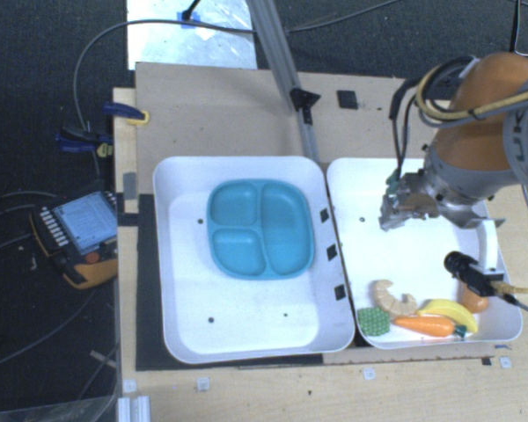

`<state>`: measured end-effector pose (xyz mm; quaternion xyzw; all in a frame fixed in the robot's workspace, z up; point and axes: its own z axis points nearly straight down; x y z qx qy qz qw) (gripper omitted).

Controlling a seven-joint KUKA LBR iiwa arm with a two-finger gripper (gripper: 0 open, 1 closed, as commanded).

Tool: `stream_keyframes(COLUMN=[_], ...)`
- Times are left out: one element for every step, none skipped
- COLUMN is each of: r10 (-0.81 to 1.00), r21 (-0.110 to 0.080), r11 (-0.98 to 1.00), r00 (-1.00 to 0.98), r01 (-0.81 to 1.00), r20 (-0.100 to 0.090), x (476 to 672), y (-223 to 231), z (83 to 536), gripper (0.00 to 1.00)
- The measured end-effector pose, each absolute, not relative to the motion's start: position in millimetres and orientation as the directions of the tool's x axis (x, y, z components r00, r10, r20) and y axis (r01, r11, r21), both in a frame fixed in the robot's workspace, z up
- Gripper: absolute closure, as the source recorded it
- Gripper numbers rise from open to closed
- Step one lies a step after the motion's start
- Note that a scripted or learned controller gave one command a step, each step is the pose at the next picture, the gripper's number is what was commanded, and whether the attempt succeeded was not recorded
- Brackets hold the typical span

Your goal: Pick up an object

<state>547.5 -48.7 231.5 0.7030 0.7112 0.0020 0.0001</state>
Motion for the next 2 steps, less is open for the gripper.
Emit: stream_keyframes(r10=[1.0,1.0], r21=[0.001,0.001], r11=[0.011,0.012], r00=[-0.011,-0.012], r01=[1.0,1.0], r20=[0.003,0.003], x=[545.5,550.4], y=[10,71], z=[221,216], gripper=[1.0,1.0])
